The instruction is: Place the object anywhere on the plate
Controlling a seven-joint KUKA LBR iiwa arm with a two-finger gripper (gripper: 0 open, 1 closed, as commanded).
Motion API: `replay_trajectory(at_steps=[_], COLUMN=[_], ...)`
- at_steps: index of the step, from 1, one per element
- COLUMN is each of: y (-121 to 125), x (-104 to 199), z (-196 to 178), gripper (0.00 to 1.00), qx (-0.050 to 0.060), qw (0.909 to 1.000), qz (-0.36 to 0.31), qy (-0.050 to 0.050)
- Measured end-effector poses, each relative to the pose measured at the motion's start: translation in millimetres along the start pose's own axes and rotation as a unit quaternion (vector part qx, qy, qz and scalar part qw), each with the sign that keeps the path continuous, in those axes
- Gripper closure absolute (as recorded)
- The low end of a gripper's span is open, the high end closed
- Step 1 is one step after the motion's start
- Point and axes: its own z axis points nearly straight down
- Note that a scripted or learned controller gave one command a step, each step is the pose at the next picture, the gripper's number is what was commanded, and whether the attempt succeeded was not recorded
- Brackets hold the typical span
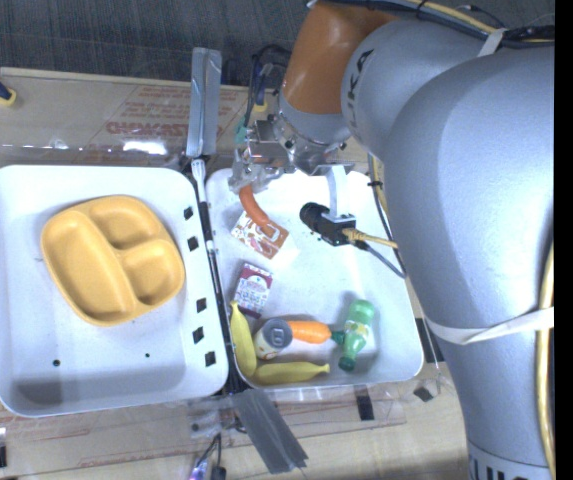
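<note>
Here the gripper (257,173) hangs over the far left corner of the right bin (396,298), and an orange hot dog (253,206) dangles from it, its top end between the fingers — shut on it, lifted clear. The yellow divided plate (113,258) lies in the left bin (26,358), well apart. Near the right bin's front — a banana (266,368), a carrot (309,332), a green bottle (357,334).
</note>
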Motion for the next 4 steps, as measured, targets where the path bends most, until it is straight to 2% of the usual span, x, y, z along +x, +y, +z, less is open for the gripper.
replay_trajectory(at_steps=[1,2,3,4], y=[-5,-61,-74,-74], x=[74,102,112,112], z=[6,6,6,6], gripper=[1.0,1.0,1.0,0.0], qx=[0.001,0.001,0.001,0.001], qw=[0.997,0.97,0.9749,0.9749], qz=[-0.078,-0.243,-0.223,-0.223], qy=[0.0,0.0,0.0,0.0])
